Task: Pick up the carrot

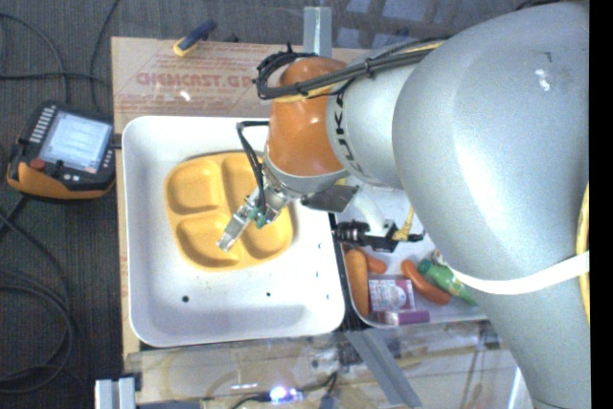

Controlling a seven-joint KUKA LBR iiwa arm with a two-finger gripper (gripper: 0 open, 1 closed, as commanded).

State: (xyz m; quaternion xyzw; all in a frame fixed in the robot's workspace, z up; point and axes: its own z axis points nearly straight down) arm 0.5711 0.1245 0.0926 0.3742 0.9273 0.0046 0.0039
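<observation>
The gripper (233, 236) hangs over the yellow divided plate (206, 192) in the left bin (163, 302), fingers close together with nothing between them. The carrot (424, 283) lies in the right bin (356, 309), near its front edge, beside a green item (442, 276).

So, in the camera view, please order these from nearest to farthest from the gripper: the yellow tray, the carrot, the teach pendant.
1. yellow tray: directly under the gripper, left bin.
2. carrot: right bin, to the gripper's right.
3. teach pendant: on the floor, far left.
</observation>
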